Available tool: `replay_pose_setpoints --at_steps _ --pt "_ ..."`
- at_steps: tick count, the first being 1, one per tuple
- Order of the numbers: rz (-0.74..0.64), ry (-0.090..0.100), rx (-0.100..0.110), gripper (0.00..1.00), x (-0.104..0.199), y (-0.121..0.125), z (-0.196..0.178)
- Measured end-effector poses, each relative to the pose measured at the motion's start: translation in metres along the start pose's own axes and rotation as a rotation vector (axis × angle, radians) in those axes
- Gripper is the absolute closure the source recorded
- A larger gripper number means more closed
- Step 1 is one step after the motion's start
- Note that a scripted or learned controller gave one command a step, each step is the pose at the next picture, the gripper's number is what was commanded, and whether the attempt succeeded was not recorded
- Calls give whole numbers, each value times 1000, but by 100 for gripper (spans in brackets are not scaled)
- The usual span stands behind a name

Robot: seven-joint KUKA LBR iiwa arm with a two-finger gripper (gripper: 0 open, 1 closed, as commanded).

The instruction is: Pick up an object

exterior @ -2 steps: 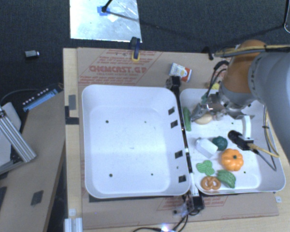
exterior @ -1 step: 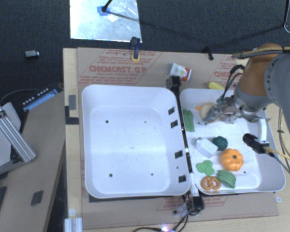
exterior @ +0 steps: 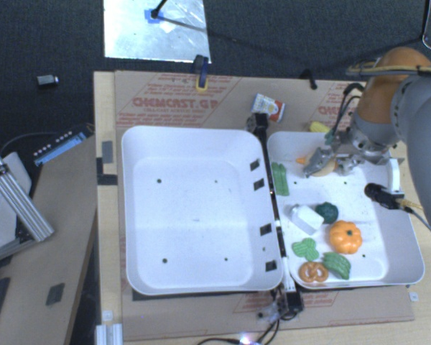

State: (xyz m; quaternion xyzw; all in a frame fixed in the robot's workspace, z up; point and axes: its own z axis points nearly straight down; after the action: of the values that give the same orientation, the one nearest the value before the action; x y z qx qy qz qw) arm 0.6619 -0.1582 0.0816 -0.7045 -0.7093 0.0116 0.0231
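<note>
My gripper (exterior: 318, 162) hangs low over the far part of the right bin (exterior: 359, 210), near its back wall. A small orange piece (exterior: 300, 161) lies just to its left and a tan piece (exterior: 343, 167) just to its right. Further forward in that bin lie a long green piece (exterior: 279, 179), a white block (exterior: 306, 218), a dark green lump (exterior: 327, 211), an orange pumpkin (exterior: 345, 236), a green leafy piece (exterior: 305, 249), a pretzel (exterior: 313, 272) and another green piece (exterior: 337, 264). I see nothing held.
The left bin (exterior: 194, 132) stands beside the right one, with black clips (exterior: 265, 228) along the shared rim. A yellow object (exterior: 317, 127) and a small carton (exterior: 267, 106) lie behind the bins. The arm's black fitting (exterior: 379, 192) juts over the right bin.
</note>
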Motion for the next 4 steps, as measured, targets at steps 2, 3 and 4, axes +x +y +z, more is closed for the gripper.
replay_pose_setpoints --at_steps 2,3,4 --pt "5 5 -16 0 -42 0 1" --pt "0 -2 -10 100 -45 -2 -10" --pt "5 -20 -18 100 11 -4 0"
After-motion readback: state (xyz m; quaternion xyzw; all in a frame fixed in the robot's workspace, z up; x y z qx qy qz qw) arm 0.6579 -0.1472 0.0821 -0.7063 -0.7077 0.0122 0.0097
